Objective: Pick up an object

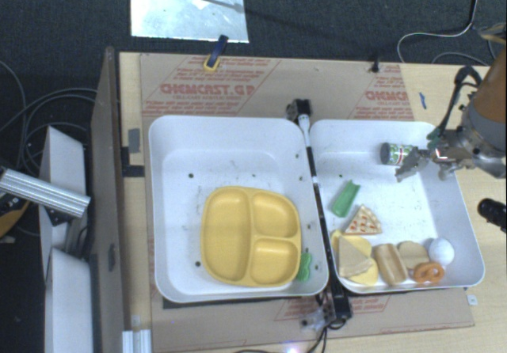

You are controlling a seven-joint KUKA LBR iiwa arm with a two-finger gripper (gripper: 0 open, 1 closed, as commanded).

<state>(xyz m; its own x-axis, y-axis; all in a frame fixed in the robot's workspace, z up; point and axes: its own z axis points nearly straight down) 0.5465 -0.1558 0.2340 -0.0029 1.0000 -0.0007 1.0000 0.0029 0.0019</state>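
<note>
Crowded along the near rim of the right bin [475, 264] lie a white egg [440, 250], a small orange ring [428, 271], two bread-coloured pieces [388, 263], a yellow wedge [354, 255] and a pizza slice [363, 222], with a green piece [345, 198] just above them and bare floor toward the far wall. Up there a small can [394, 153] lies on its side just beside the gripper [416, 163], whose fingers look spread and grasp nothing. Beneath the left bin [170, 142], which holds a yellow divided plate [250, 234], the board [261, 78] reads "CHEMCAST GP".
</note>
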